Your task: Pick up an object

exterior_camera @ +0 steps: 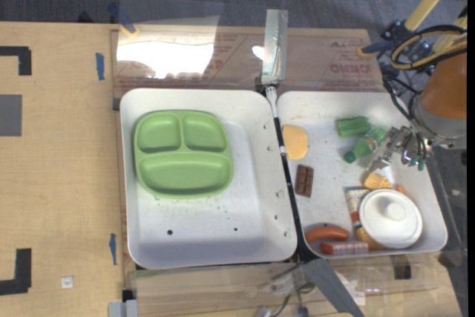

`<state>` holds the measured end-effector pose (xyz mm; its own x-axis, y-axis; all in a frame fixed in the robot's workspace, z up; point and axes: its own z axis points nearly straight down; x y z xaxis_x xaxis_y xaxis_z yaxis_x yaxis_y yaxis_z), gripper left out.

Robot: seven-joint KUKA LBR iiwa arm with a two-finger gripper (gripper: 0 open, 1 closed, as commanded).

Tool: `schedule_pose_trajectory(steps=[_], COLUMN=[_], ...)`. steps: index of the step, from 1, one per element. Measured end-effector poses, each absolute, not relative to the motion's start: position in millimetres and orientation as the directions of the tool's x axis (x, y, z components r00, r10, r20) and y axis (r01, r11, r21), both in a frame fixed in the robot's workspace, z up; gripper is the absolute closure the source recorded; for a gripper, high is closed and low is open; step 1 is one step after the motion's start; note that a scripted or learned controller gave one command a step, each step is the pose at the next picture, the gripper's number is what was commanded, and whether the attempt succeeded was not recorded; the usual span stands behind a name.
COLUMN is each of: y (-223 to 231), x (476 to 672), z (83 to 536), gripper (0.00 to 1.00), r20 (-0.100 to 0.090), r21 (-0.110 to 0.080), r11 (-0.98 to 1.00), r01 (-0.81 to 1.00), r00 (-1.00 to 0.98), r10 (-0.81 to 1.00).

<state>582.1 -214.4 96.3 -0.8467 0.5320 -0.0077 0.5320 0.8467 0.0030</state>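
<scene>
Landmark taken: white bowl [390, 217], upside down at the near end of the right bin [326, 159]. A red sausage [326, 233] is seen just left of the bowl, at the near rim. A brown chocolate bar [304, 180] lies farther left, an orange-yellow piece [295, 141] beyond it. Green items [358, 136] are noted beyond the bowl. The gripper [397, 148] is seen just past the bowl, over the right bin; its opening cannot be judged, and no object is seen held. A green divided plate [182, 153] sits far left of the bowl, in the left bin [148, 234].

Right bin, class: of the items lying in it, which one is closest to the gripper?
The green bottle, lying on its side right beside the gripper. The chocolate bar and orange piece lie far off by the divider.
</scene>
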Motion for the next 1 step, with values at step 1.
schedule_pose_trajectory(steps=[1], y=[-214.4], x=[581.3], z=[94.7], gripper=[0.0], r20=[-0.005], r21=[0.002], r11=[0.847], r01=[0.532], r00=[-0.847], r10=[0.532])
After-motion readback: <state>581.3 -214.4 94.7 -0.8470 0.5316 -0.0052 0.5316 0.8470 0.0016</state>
